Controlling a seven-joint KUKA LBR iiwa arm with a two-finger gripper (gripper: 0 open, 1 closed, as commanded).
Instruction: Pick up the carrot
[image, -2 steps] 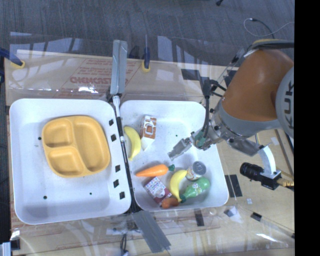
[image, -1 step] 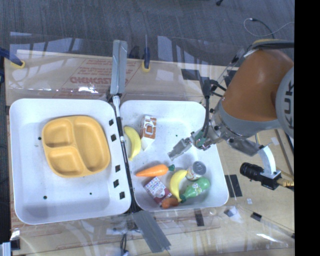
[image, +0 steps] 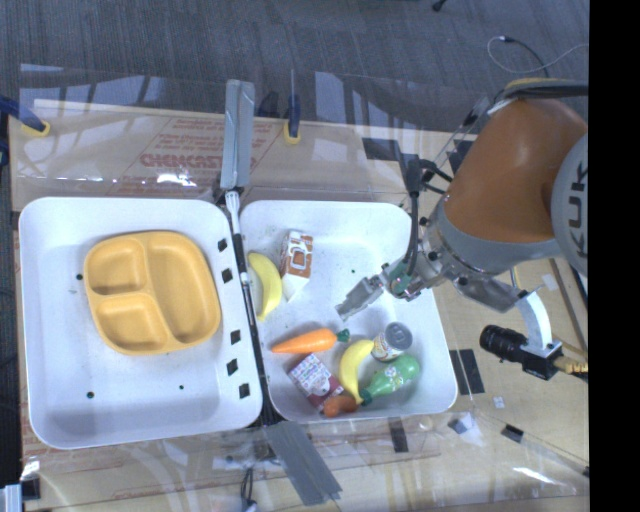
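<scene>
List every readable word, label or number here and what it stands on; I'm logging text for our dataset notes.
"KU": large dark letters on the arm's grey housing, cut off at the edge.
Red print on the sheet behind the bins: reversed and too blurred to read.
Small carton, red packet, can: labels too small to read.

A yellow plate (image: 150, 291) with three compartments lies in the left bin (image: 50, 400). In the right bin (image: 340, 215), one banana (image: 264, 283) lies near the left wall, and a small carton (image: 297, 254) is just beside it. Near the front wall there is a second banana (image: 353, 365), a green bottle (image: 390, 377), a small can (image: 396, 338) and a red packet (image: 311, 375), all close together.
</scene>
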